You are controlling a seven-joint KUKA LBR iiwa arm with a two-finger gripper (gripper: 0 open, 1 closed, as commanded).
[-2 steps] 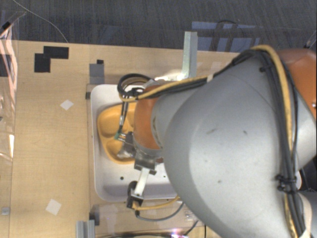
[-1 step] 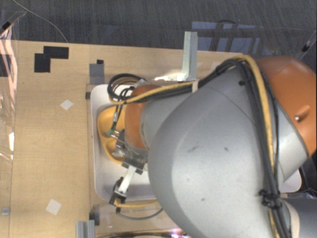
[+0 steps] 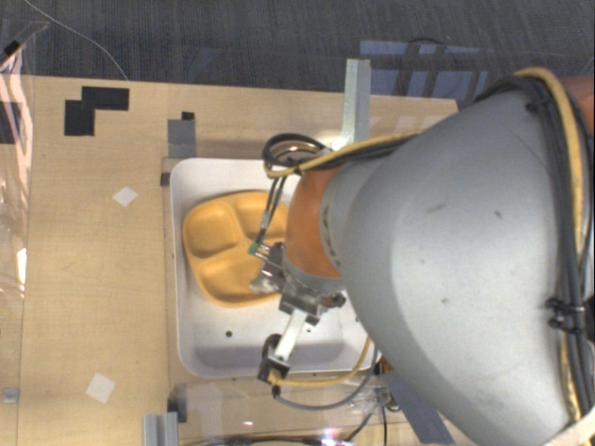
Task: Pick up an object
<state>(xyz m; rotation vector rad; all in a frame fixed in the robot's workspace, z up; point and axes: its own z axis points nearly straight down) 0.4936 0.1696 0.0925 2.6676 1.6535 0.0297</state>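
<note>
Progress: pick not confirmed. Claw [image 3: 270,266] is positioned against the yellow object [image 3: 218,240] inside the white bin [image 3: 223,347]; open or closed cannot be determined. Lift remains.

setting: robot lab | grey arm [image 3: 465,249] | white bin [image 3: 214,342] | wooden bench [image 3: 84,295]

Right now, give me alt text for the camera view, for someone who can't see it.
A grey robot arm with an orange band reaches from the right over a shallow white bin on a wooden bench, its wrist by a lobed yellow object lying in the bin.
</note>
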